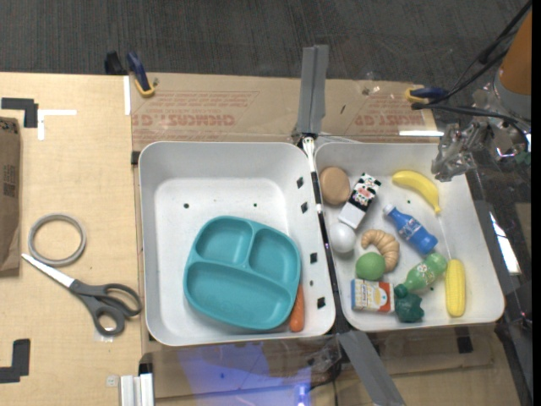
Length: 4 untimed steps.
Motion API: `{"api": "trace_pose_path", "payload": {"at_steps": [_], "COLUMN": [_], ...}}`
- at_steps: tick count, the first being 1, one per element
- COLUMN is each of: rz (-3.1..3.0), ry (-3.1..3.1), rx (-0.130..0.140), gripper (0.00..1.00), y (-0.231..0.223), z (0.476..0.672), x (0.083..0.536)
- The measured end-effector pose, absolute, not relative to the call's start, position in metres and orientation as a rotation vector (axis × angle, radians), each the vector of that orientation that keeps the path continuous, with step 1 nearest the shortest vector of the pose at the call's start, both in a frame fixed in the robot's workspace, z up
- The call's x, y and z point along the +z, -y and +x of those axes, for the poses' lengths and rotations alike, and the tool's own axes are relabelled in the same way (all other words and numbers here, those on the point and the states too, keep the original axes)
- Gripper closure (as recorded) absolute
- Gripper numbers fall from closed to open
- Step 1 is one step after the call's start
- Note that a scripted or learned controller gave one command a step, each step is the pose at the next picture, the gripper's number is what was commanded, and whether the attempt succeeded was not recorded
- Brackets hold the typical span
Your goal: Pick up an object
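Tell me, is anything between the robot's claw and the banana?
Nothing visible. The gripper hovers over the right bin's upper right corner, and the banana lies just to its left with bare white floor between them. The other toys lie lower down.

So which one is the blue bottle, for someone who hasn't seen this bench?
Start at the right bin, the one crowded with toy food. Near its middle, just below the banana and right of the croissant, lies the blue bottle, tipped on its side. It is the only blue thing there, with a white label and cap.
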<state>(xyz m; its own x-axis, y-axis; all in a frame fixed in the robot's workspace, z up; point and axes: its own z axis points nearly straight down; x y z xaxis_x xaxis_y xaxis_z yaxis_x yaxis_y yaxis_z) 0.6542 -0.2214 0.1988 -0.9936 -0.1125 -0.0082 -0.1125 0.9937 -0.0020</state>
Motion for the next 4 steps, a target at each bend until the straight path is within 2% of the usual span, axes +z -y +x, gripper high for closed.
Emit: {"api": "trace_pose_path", "payload": {"at_steps": [1, 2, 3, 4], "rz": [-0.176, -0.233, -0.234, -0.235], "ry": [-3.130, -3.129, -3.121, -3.121], "rx": [-0.001, 0.001, 0.001, 0.001], "gripper": [0.00, 0.00, 1.00, 0.00], "y": [0.221, 0.220, 0.219, 0.219], "z": [0.654, 0.641, 0.643, 0.643], "x": [0.198, 0.093, 0.105, 0.104]}}
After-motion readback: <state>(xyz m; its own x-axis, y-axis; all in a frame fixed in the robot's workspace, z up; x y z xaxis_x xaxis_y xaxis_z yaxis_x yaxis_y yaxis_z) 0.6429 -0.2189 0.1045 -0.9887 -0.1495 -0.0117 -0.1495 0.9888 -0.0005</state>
